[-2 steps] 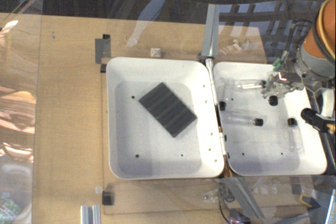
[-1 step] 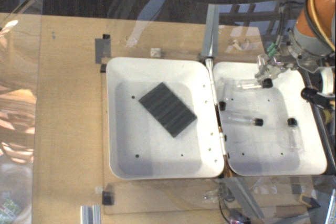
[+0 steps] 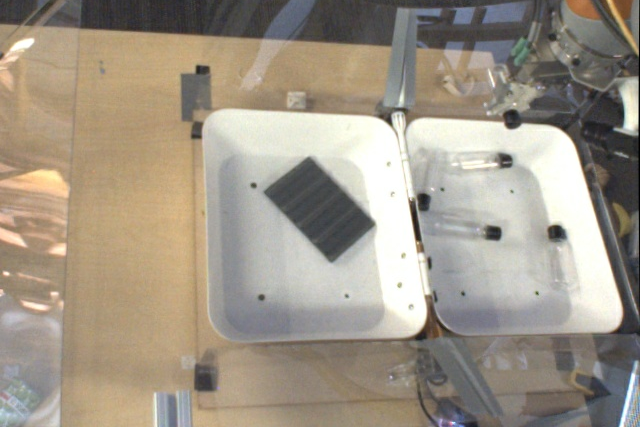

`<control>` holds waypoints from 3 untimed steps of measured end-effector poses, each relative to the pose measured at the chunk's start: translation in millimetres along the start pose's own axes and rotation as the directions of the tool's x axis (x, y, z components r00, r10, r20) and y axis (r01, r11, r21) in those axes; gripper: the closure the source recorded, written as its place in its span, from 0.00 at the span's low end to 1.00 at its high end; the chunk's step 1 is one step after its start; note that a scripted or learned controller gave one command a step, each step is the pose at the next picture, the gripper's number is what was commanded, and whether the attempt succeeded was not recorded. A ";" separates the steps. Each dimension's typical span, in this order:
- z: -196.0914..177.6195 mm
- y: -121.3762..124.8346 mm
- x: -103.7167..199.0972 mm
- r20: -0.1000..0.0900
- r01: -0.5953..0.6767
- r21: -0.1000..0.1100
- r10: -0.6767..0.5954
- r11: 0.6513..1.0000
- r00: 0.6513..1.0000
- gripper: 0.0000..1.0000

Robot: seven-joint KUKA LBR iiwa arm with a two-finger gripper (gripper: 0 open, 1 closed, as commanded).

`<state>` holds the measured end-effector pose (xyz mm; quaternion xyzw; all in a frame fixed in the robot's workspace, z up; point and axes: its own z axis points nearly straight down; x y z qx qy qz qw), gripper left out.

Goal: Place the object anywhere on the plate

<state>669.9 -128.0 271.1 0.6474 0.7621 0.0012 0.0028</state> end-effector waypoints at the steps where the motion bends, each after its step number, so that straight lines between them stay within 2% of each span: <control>1: -21.9 -2.9 -16.5 0.000 0.027 0.001 -0.027 1.000 1.000 1.00; 2: -28.9 -4.9 -28.3 0.000 0.029 0.002 -0.029 1.000 1.000 1.00; 3: 71.5 -19.0 -26.3 -0.002 0.185 0.001 -0.185 0.983 0.983 1.00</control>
